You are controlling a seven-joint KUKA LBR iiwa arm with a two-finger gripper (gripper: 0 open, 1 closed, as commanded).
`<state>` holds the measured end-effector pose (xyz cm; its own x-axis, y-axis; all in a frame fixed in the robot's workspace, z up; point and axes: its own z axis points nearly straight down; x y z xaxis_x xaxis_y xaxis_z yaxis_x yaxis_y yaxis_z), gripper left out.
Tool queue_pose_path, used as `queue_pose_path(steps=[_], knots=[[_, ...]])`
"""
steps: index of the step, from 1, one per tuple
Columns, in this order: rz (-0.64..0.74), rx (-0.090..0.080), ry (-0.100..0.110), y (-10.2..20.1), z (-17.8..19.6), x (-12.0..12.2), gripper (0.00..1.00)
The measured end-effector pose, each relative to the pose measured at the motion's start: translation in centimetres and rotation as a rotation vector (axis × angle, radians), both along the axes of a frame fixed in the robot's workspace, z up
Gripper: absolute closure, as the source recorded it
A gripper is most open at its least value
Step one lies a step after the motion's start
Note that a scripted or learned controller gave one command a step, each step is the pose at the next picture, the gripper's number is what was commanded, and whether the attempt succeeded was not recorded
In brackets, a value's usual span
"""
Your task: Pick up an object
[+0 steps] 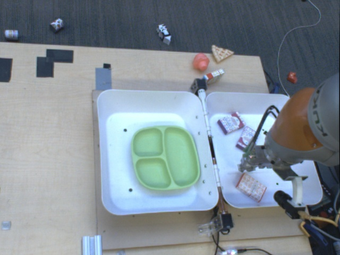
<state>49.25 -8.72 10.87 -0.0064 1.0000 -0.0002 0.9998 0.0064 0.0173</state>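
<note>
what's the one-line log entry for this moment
arm: over right bin | gripper: above packets | grasp: unconfirmed | left bin: green tray

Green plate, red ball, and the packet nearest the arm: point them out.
Green plate point(166, 158): camera view, on the divider ridge between its compartments.
Red ball point(201, 61): camera view, middle of the ball, on the bench.
Packet point(251, 187): camera view, centre of its top face, in the right bin.

Grey arm point(326, 116), orange band point(297, 124), black cable point(264, 122) looped beside wrist, metal tool point(249, 161).
</note>
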Motion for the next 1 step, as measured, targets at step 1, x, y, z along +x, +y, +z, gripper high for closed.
queue_pose_path(steps=[1], knots=[[-0.001, 0.0, 0.0, 0.0, -0.01, -0.01, 0.0]])
